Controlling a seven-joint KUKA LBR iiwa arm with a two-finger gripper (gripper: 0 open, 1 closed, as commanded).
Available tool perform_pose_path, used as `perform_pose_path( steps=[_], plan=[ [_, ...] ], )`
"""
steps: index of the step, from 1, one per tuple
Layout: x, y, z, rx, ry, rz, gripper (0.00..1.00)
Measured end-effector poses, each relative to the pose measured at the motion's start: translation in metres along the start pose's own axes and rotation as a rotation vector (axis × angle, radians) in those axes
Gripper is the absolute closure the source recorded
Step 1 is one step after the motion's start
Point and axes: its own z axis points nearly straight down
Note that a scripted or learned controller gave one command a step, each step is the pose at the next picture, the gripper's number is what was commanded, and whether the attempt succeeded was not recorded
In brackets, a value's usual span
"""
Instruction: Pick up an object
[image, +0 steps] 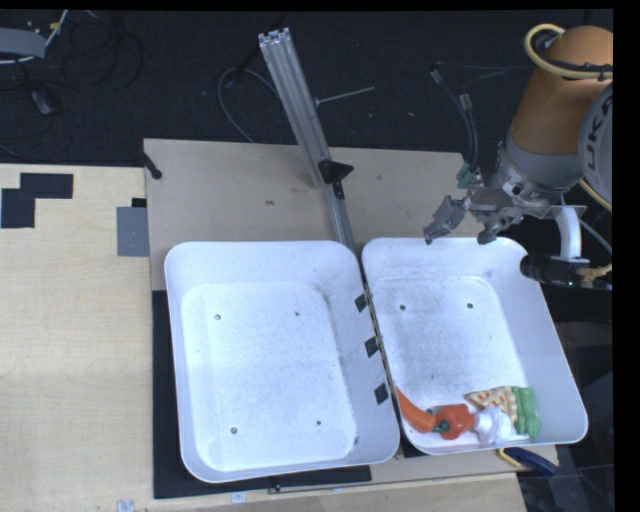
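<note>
My gripper hangs above the far edge of the right bin, its two fingers spread open with nothing between them. Well away from it, in the right bin's near corner, lies a small cluster of objects: an orange carrot-shaped piece, a red pepper-shaped piece, a tan waffle-patterned wedge, a green piece and a small white object.
The left bin sits beside the right one, joined by black clips along the shared edge. A slanted aluminium rail rises behind the bins. A yellow cable end shows under the right bin's near corner.
</note>
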Motion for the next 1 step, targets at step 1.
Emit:
perform_pose_path(
  steps=[1],
  plan=[
    [-0.0649,0.0089,0.1762,0.004,0.001,0.002,0.0]
  ],
)
